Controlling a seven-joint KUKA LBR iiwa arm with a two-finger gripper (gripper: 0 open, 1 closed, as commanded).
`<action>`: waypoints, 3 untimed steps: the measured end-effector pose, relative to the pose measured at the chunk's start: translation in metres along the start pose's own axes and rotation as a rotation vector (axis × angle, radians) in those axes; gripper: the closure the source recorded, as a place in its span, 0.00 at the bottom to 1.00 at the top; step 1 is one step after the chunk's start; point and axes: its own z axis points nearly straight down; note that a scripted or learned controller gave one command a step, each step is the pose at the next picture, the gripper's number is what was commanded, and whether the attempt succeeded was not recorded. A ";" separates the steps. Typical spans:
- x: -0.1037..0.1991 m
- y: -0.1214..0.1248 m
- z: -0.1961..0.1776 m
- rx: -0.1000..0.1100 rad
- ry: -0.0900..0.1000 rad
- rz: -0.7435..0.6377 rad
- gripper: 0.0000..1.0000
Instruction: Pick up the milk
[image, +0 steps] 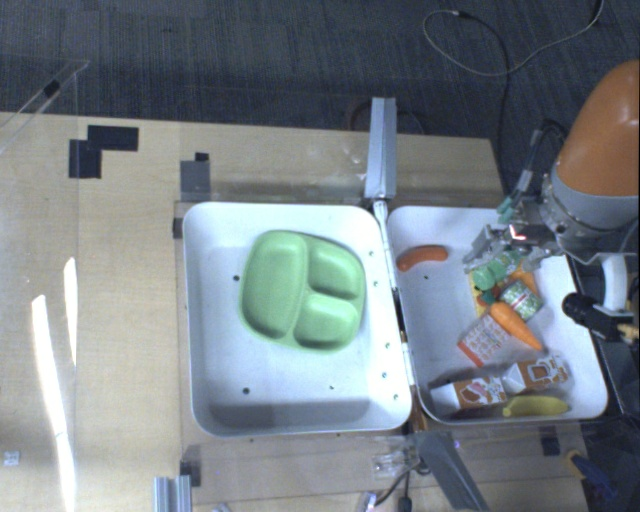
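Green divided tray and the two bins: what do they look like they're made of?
The green three-compartment tray looks like matte moulded plastic, with soft rounded edges and no glare. The left white bin and right white bin look like smooth, slightly glossy plastic or coated metal; hard to tell.

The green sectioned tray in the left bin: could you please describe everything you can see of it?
The green sectioned tray looks like smooth moulded plastic with rounded corners. It has three hollows: one long one on the left and two smaller ones on the right, split by raised ridges. It lies flat, turned slightly askew, in the upper middle of the left white bin, resting on the bin's floor. Nothing lies in it, and no other thing touches it.
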 end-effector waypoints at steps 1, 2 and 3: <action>-0.039 -0.018 0.149 0.001 0.000 0.138 0.00; -0.088 -0.070 0.169 -0.011 -0.001 0.256 0.00; -0.086 -0.067 0.160 -0.014 0.001 0.253 1.00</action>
